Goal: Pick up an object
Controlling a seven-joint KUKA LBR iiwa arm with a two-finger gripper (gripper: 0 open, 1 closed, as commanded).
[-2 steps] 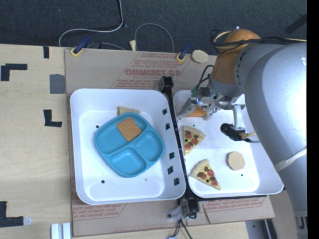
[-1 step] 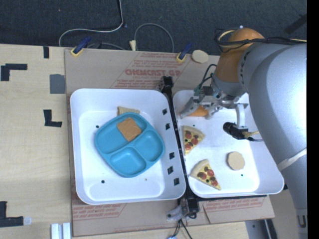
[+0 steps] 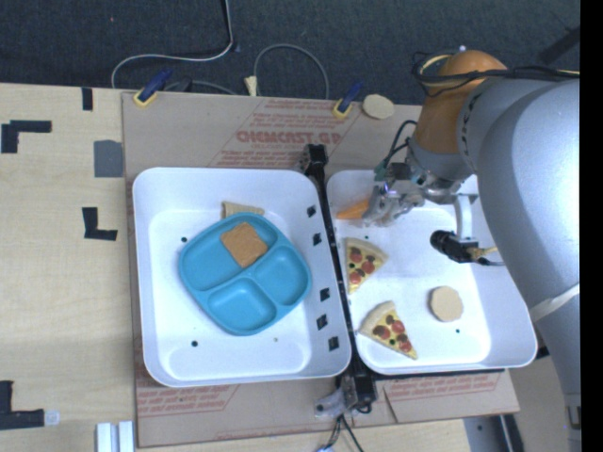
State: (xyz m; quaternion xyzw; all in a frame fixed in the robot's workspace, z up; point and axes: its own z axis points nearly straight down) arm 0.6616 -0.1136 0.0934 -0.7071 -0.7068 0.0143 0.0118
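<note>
Jaws: low at the right bin's 11 o'clock corner, touching an orange wedge; cannot tell whether apart or together.
Right bin: two pizza slices, one at 9 o'clock, one at 7 o'clock; round cookie at 5 o'clock.
Left bin: blue divided plate carrying a toast square.

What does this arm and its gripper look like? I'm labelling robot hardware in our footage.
The arm is bulky, rounded and grey, with an orange band above the wrist. The gripper is a small metallic-grey unit with dark cabling running along it.
</note>
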